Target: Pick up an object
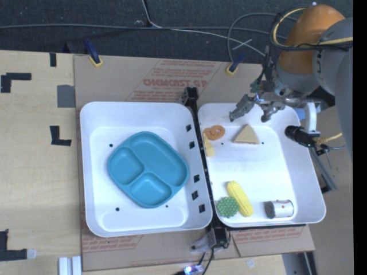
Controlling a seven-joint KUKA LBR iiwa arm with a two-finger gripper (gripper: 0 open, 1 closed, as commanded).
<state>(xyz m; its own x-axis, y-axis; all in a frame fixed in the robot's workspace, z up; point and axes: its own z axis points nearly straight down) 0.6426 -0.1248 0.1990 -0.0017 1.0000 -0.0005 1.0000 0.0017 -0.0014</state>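
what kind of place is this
Probably a robotics lab bench set up for grasping trials. Two white bins sit on cardboard clamped to the bench, the right one holding toy food like a corn cob, and the gripper hangs over it, with cables trailing behind.

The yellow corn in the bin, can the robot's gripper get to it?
Probably yes. The corn lies in the open near the right bin's front, with only a green ball touching one side. The gripper hangs open above the same bin's far end, nothing between them.
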